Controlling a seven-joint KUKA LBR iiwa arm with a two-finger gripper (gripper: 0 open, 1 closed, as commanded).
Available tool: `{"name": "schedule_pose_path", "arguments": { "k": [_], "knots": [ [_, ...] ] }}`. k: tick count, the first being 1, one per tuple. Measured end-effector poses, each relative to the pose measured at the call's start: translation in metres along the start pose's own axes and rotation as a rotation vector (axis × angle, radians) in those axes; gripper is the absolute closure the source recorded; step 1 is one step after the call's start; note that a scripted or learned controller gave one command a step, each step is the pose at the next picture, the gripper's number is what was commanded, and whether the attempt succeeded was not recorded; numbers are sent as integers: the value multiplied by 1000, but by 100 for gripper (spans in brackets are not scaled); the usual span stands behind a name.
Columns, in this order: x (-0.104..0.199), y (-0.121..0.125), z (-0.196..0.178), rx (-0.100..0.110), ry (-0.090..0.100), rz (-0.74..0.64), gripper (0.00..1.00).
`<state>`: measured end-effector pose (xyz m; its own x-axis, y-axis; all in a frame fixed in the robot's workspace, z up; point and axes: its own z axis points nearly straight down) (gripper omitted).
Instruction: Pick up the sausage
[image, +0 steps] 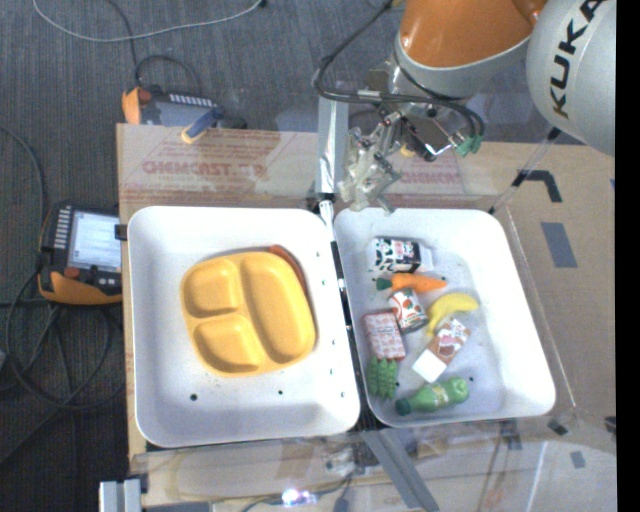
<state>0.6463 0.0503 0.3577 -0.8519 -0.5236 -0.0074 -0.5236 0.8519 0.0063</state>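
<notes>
Gripper (368, 180) hovered above right bin's (520, 300) far rim, finger state unclear; approach step, sausage (287, 262) lay w/ yellow tray (248, 310) in left bin.

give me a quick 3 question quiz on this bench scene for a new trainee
1. True or false: the yellow divided tray lies in the right bin.
2. Multiple choice: what lies just above the carrot in the camera view? A) the banana B) the black-and-white carton C) the green bottle
3. Fill in: the gripper hovers above the ___ edge of the bins, over the cardboard.

Key
1. False. It lies in the left bin; a reddish-brown thing, perhaps the sausage, peeks out at its upper right edge.
2. B, the black-and-white carton. The banana and green bottle lie lower.
3. Far.
</notes>
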Motion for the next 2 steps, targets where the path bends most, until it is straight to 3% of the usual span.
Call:
{"name": "schedule_pose_path", "arguments": {
  "k": [1,2],
  "knots": [
    [-9,-30,71,2,7,-340,100],
    [-21,-11,24,1,4,-556,100]
  ]
}}
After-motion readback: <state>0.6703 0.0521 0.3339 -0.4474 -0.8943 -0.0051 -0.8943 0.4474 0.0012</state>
